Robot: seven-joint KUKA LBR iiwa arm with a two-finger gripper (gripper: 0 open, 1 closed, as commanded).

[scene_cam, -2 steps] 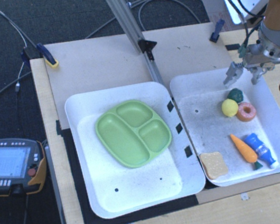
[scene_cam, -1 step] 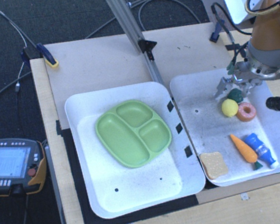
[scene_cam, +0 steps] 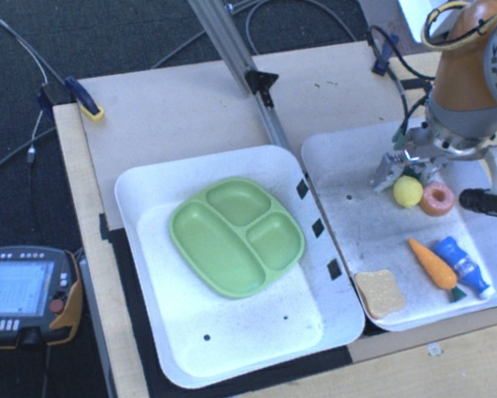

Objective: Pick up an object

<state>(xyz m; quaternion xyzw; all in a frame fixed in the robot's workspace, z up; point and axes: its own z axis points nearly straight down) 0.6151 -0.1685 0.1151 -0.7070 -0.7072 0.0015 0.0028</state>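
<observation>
My gripper (scene_cam: 405,173) hangs low over the back of the right bin (scene_cam: 356,160), open, with its fingers spread to either side of a yellow lemon (scene_cam: 407,192). The lemon lies on the bin floor just under and in front of the fingertips. Nothing is lifted. A pink donut (scene_cam: 438,199) sits right beside the lemon. Toward the bin's front lie an orange carrot (scene_cam: 431,263), a blue bottle (scene_cam: 462,266) and a slice of bread (scene_cam: 380,292).
The left bin (scene_cam: 173,340) holds a green divided plate (scene_cam: 236,235). A slanted metal pole (scene_cam: 229,35) crosses the bench behind the bins. A teach pendant (scene_cam: 13,297) lies on the floor at far left. Cables trail behind the bench.
</observation>
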